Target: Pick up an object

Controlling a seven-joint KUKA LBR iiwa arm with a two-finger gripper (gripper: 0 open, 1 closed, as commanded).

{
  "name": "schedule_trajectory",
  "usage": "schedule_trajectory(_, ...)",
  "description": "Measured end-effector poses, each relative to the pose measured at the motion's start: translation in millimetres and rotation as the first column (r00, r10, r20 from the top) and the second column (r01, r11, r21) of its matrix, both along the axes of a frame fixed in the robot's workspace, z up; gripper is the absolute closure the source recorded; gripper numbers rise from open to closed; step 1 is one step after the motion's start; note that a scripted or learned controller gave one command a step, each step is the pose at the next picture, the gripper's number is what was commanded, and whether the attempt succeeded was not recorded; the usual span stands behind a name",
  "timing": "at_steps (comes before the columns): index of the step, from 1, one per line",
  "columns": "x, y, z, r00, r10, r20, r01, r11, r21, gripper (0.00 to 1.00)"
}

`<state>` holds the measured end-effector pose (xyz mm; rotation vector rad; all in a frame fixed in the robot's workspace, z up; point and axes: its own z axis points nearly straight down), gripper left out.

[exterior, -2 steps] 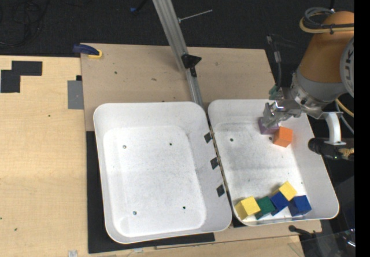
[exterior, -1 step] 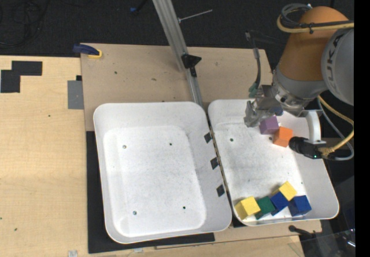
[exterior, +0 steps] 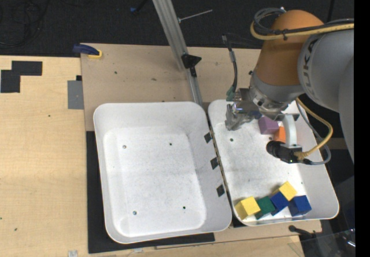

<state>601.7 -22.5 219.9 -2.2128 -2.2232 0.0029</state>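
My gripper (exterior: 233,118) hangs over the far left part of the right bin (exterior: 248,160), its fingers close together with nothing showing between them. A purple block (exterior: 267,125) and an orange block (exterior: 281,132) lie just to its right, partly under the wrist. Along the bin's near edge sits a cluster: a yellow block (exterior: 250,206), a green block (exterior: 266,206), a blue block (exterior: 279,201), a second yellow block (exterior: 287,190) and a second blue block (exterior: 300,205).
The left bin (exterior: 115,128) lies beside the right one, with black clips (exterior: 214,162) along the shared rim. A slanted metal rail (exterior: 173,30) rises behind the bins. A black cable plug (exterior: 283,151) hangs from the arm over the right bin.
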Motion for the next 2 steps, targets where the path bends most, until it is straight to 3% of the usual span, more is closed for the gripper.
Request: schedule_trajectory(2,3.1,103.0,8.4,1.0,0.0,0.003,0.0,1.0,0.0,1.0)
